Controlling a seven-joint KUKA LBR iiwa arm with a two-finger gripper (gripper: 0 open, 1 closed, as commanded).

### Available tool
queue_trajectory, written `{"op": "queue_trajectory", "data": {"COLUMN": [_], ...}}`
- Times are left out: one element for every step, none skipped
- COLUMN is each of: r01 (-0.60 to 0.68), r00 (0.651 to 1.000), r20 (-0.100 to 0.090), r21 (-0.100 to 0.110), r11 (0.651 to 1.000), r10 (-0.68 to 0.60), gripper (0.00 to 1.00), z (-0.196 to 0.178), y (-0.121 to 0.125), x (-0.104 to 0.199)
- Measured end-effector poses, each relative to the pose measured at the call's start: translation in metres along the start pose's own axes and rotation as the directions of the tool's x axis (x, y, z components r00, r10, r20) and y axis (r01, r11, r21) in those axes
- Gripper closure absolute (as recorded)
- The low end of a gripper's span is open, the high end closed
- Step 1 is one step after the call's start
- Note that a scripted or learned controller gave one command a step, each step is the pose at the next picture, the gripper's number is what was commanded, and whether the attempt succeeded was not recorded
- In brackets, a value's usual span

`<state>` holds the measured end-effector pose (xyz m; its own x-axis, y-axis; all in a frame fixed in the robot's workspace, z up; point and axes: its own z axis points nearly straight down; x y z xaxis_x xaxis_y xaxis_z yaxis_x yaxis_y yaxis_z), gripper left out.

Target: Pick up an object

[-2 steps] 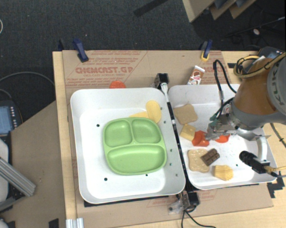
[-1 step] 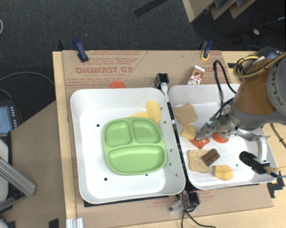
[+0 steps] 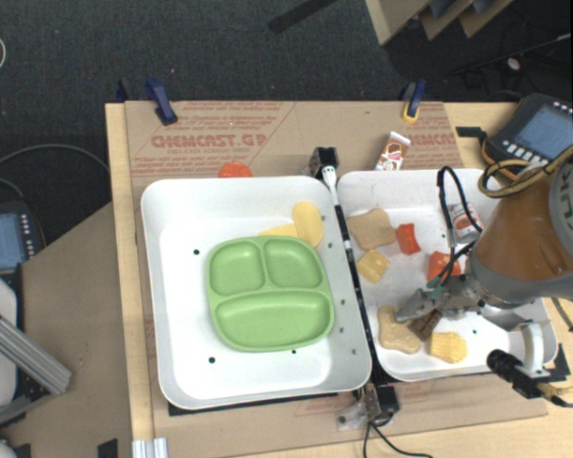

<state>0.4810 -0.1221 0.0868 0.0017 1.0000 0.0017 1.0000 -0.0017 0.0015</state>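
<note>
Camera view, risk entry: my gripper (image 3: 423, 310), finger spread unreadable, sits low in the right bin (image 3: 473, 184) just above the tan biscuit piece (image 3: 396, 330), with yellow block (image 3: 447, 346) beside it; crowding could cause a glancing, empty grasp.

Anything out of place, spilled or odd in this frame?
Two things lie outside the bins: a small red-and-white carton on the board behind the right bin, and an orange piece behind the left bin. Nothing looks spilled or broken.
</note>
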Motion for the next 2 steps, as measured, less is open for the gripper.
{"op": "queue_trajectory", "data": {"r01": [0.000, 0.011], "r00": [1.000, 1.000], "r20": [0.002, 0.001], "r21": [-0.003, -0.010], "r11": [1.000, 1.000], "r10": [0.000, -0.011], "gripper": [1.00, 1.00], "z": [-0.011, -0.103], "y": [0.002, 0.040], "x": [0.000, 0.070]}}
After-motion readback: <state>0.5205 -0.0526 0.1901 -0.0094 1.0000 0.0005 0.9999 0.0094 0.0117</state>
